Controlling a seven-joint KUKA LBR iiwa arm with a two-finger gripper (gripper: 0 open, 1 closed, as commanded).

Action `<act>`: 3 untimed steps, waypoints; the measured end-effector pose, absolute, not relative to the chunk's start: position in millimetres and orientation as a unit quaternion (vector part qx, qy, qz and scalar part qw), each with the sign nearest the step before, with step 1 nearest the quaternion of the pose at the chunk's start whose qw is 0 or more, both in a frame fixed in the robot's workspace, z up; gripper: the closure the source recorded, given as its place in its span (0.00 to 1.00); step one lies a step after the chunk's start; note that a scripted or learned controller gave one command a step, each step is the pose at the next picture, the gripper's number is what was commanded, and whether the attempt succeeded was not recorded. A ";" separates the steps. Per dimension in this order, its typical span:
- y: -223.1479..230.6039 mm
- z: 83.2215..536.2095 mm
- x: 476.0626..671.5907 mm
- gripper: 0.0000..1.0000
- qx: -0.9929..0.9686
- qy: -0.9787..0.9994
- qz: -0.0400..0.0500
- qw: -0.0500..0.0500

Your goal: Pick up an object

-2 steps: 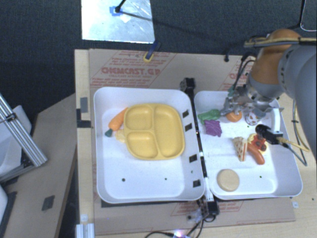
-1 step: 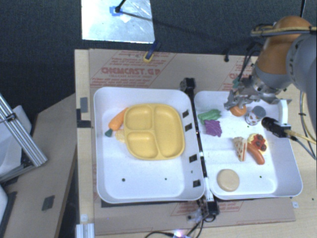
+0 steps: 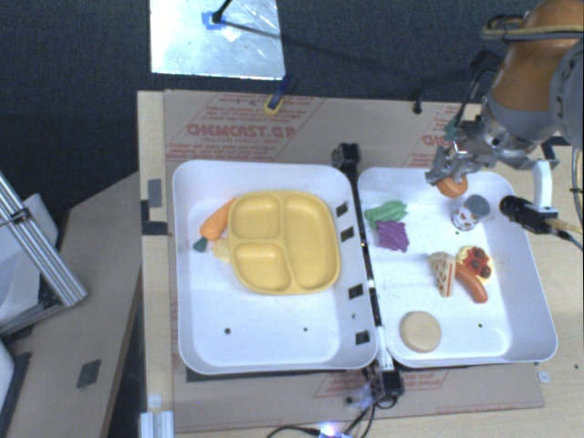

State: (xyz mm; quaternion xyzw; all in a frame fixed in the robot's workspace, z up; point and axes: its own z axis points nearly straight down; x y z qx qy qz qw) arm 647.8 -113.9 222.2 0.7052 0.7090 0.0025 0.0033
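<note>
An orange round object (image 3: 452, 187) sits at the far edge of the right bin (image 3: 525, 327), directly beneath the gripper (image 3: 450, 167), which hangs over that rim; the object looks tucked right under the fingertips, but whether it is truly pinched between them cannot be told, and the gripper's spread cannot be told either. Just beside it, toward the near side, stands a small grey-and-white can-like item (image 3: 471, 213). Farther into the same bin lie a green leafy toy (image 3: 387, 212) touching a purple bunch of grapes (image 3: 392, 234), a wedge of pizza (image 3: 443, 273), a red-and-yellow toy piece (image 3: 474, 260) against a sausage (image 3: 472, 285), and a tan round biscuit (image 3: 421, 330) near the front wall. The arm (image 3: 538, 71), grey with its orange section, reaches in from the right above the bin's far corner. The left bin (image 3: 196, 327) holds a yellow divided tray (image 3: 278, 242), with a carrot (image 3: 215, 221) leaning at its left edge, its green tip pointing to the bin's left wall. Both bins rest side by side on a cardboard sheet (image 3: 246, 126) on the desk (image 3: 105, 245), and a shiny metal plate (image 3: 217, 26) lies on the dark floor beyond.
</note>
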 end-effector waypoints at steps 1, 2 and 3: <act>-67.3 233.9 633.6 1.00 0.704 0.710 0.001 0.000; -74.0 222.1 639.8 1.00 0.706 0.708 0.000 0.001; -78.1 230.8 637.2 1.00 0.707 0.708 0.001 0.001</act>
